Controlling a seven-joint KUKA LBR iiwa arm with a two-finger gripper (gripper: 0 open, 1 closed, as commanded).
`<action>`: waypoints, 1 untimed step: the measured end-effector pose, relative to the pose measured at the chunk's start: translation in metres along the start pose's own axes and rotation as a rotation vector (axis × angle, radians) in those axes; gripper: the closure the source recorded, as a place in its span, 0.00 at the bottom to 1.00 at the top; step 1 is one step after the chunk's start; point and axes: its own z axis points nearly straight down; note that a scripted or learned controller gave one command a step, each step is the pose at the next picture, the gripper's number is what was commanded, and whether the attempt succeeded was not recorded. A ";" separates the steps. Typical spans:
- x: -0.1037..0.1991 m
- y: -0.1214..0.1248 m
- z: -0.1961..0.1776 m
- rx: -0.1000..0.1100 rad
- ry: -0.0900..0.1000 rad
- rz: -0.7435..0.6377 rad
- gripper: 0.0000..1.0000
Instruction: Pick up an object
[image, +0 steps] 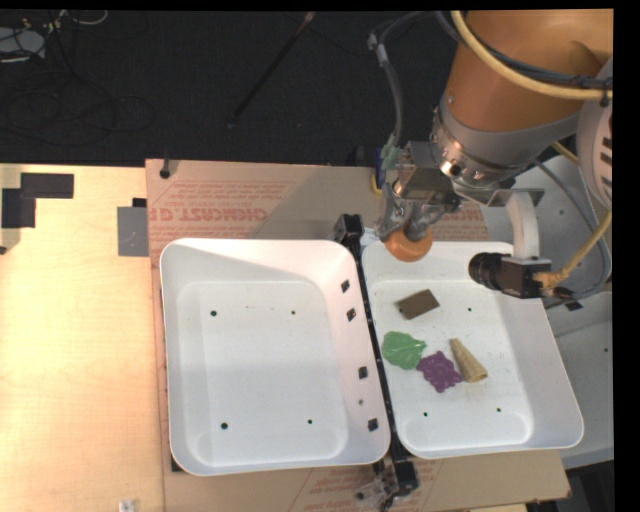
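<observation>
1. Closest to the lens sits the right bin (560, 400), and every place below is read against it.
2. Up at its far left corner, the orange object (408, 246) hangs clear of the floor, pinched from above!
3. That gripper (408, 232) has its jaws clamped on the orange object, so the grasp looks made and the lift is the step in hand.
4. Next call, by my read: rise straight and steady; a jolt could shake the piece loose.
5. Down on the bin floor lie a brown block (417, 304), a green piece (402, 349), a purple piece (438, 371) and a tan cone (468, 360).
6. Left bin (260, 360) sits alongside, touching.
</observation>
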 end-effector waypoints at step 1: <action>-0.027 -0.033 0.155 0.023 -0.005 0.010 1.00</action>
